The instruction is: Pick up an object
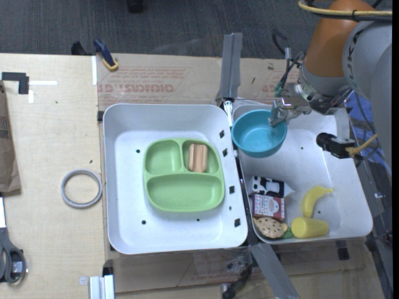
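1. End effector (278,116) closed on right rim of blue bowl (257,133), bowl tilted, raised over right bin's (349,229) far-left corner.
2. Green tray (182,176) with hot dog (197,157) in left bin (118,185).

Dark grey carpet floor (156,11) lies beyond a pale wooden bench (43,148). A brown cardboard sheet (162,83) covers the bench's middle. A roll of tape (81,187) rests on the wood at left, with scissors (11,261) near the lower corner.
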`<state>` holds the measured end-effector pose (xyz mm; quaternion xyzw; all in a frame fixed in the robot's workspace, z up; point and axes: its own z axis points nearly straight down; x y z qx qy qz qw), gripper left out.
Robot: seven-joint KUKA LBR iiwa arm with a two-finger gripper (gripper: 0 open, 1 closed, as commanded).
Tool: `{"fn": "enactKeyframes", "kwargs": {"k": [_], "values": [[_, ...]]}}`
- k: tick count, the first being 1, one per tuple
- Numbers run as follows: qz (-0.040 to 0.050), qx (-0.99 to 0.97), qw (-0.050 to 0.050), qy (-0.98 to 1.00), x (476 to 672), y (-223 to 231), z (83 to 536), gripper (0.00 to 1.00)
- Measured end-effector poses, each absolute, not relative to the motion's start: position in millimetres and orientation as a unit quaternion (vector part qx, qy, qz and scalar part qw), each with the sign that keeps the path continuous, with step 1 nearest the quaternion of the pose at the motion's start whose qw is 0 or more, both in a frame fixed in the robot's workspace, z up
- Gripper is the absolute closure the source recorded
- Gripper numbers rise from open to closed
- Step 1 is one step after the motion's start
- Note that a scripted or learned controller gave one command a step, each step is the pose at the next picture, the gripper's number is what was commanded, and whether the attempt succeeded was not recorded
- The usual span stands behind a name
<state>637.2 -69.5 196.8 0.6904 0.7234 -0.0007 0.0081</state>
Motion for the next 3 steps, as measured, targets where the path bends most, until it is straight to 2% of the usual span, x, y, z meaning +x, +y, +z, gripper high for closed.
{"fn": "enactKeyframes", "kwargs": {"k": [1,2,3], "values": [[-0.0012,0.644,0.000,0.765,624.7,-62,277,1.00],[-0.0012,0.560,-0.001,0.829,646.2,-73,191,1.00],[-0.0007,0.560,0.000,0.829,647.1,-73,192,0.00]]}}
